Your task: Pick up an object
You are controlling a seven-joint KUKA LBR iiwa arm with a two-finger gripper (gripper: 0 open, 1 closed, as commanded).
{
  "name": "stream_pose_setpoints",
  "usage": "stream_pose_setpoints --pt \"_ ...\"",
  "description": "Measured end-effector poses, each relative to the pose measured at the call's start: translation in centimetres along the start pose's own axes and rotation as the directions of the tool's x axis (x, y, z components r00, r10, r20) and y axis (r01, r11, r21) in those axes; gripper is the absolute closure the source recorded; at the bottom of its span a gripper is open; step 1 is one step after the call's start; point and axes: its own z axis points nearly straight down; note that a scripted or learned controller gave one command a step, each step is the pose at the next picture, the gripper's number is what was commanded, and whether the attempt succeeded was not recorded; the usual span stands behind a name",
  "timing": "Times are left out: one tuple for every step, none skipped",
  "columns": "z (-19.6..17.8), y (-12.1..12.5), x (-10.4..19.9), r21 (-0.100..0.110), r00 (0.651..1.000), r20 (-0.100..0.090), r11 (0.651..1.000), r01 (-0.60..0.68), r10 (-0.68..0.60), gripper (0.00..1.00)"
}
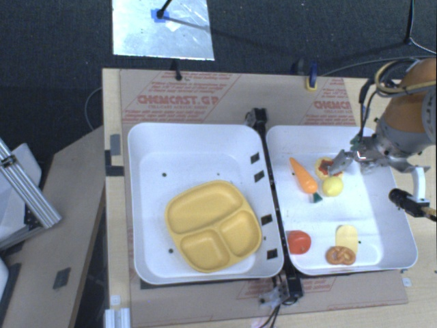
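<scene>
At the frame's right, the gripper (339, 164) hangs low in the right bin (389, 214), just above a small red-and-yellow item (325, 165) and the lemon (332, 186). I cannot tell how it is set or whether it grips anything. That low reach suggests it is going for this cluster. The carrot (303, 175) lies just left; a tomato (298, 241) and pretzel (340, 255) sit toward the bin's lower edge. The yellow tray (213, 224) fills the left bin (157, 149).

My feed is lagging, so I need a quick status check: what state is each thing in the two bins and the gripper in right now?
yellow tray: flat in left bin, compartments up
carrot: lying in right bin, apart from gripper
yellow ball: resting just below gripper
red-yellow piece: beside gripper tip
tomato: resting near front wall
pretzel: flat, touching yellow slice
yellow slice: lying flat
gripper: low in right bin, grasp unclear
</scene>
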Motion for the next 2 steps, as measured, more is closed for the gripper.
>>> stream_pose_setpoints --pt "-1.4 0.2 -0.1 -0.007 1.0 0.002 1.0 0.001 -0.001 1.0" --pt "-7.4 1.2 0.1 -0.01 1.0 0.003 1.0 0.001 -0.001 1.0"
